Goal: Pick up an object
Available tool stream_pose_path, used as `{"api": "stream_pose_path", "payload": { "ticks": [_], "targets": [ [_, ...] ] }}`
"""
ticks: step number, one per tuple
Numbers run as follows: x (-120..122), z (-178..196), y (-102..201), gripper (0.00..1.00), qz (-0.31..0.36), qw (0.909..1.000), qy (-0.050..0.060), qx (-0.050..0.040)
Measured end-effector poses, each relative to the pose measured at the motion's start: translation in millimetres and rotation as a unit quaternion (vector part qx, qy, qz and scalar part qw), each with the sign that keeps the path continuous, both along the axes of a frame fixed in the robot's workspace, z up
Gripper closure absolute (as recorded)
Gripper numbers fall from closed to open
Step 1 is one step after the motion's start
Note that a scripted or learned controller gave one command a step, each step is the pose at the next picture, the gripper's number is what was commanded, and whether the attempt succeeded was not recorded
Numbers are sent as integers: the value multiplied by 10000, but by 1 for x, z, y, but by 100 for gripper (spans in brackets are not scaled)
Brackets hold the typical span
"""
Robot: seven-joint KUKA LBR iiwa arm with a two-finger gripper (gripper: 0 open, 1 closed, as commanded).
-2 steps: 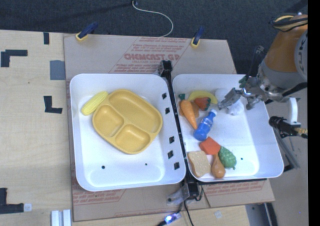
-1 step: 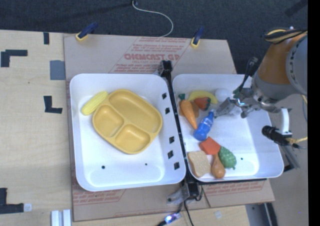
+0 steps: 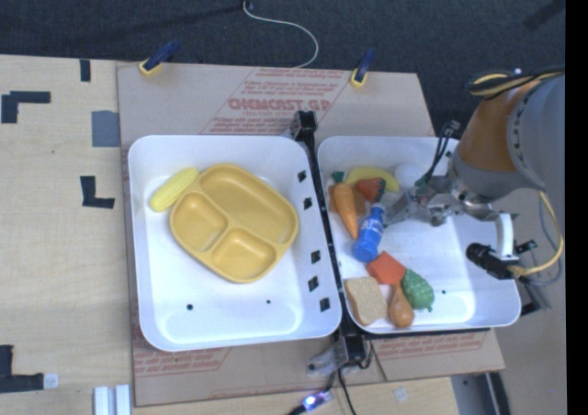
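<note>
Claw (image 3: 397, 212): low in the right bin (image 3: 459, 308), grip state unclear. Blue bottle (image 3: 369, 233) just beside it, carrot (image 3: 346, 209) beyond. Advice: centre over bottle before closing

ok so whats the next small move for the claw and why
Probably ease the claw a little further toward the blue bottle and lower onto it. The claw sits in the right bin just beside the bottle's upper end, with nothing visibly between its fingers, and the bottle is the nearest object, lying between the carrot and the red block.
</note>
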State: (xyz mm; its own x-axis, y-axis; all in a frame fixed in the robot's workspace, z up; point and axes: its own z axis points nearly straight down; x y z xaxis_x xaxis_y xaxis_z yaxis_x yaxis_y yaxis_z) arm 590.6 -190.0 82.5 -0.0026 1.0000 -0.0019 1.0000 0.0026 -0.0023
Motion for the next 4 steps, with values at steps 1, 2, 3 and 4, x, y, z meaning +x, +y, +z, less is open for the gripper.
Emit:
{"api": "stream_pose_path", "payload": {
  "ticks": [1, 2, 3, 4],
  "targets": [
    [1, 12, 0, 100, 4, 10000, -12, 1],
    [2, 68, -9, 100, -6, 10000, -32, 2],
    [10, 129, -11, 100, -4, 10000, -39, 0],
    [11, 142, -10, 100, -7, 10000, -10, 12]
  ]
}}
